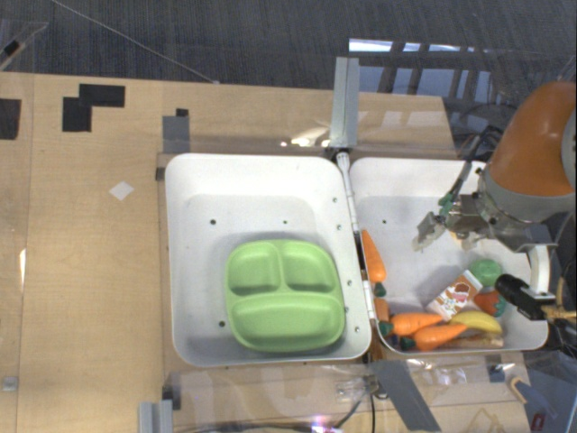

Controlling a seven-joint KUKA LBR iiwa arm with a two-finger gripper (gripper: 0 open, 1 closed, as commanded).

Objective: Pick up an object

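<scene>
My gripper (435, 223) hangs over the middle of the right bin (397, 183), open, with nothing between its fingers. Below and to its right lies a heap of toy food in the bin's near right corner: a small carton (453, 298), a yellow banana (479, 321), two orange carrots (416, 323) (443, 336) and a green round piece (487, 271). Another carrot (372, 258) lies along the bin's left wall. The gripper is apart from all of them.
The left bin (194, 197) holds a green divided plate (284, 294) in its near half. A metal post (345, 97) stands at the far end of the wall between the bins. The arm's orange band (536, 142) looms over the right bin's far right side.
</scene>
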